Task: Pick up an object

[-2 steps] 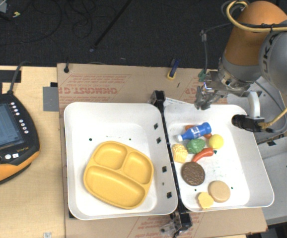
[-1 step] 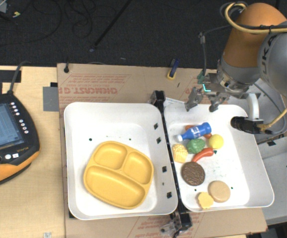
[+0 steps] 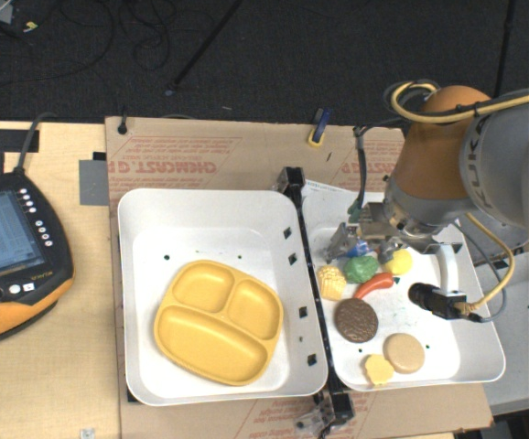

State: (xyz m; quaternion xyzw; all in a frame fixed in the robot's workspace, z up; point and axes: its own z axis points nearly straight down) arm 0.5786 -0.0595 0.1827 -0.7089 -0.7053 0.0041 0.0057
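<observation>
The gripper (image 3: 363, 241) hangs low over the back-left part of the right bin (image 3: 484, 355), the arm coming in from the right with its orange band above. Whether its fingers are spread or pressed together I cannot tell; the wrist and a tangle of cable hide the tips, and nothing shows plainly between them.

The toy food lies in a cluster just in front of and under the fingers. The green piece (image 3: 361, 268) sits nearest, just below them, touching or almost touching. A small blue bit (image 3: 361, 248) shows right at the fingers. The corn (image 3: 331, 282) lies to the front-left of them, against the bin's left wall, with its long axis running roughly front to back. The red pepper (image 3: 374, 284) lies just past the green piece, long axis slanting from front-left to back-right. A yellow piece (image 3: 400, 262) is to the right of the green one. Further forward, well apart from the fingers, are the brown disc (image 3: 357, 320), the tan disc (image 3: 404, 353) and a yellow chunk (image 3: 378, 369).

The left bin (image 3: 145, 236) holds a yellow divided plate (image 3: 219, 320), far to the left of the fingers.

My judgement: the green piece is the likely target, lying almost straight down, so the move turns on a short descent rather than any sideways travel. The crowding with the pepper and corn could spoil a clean close.
</observation>
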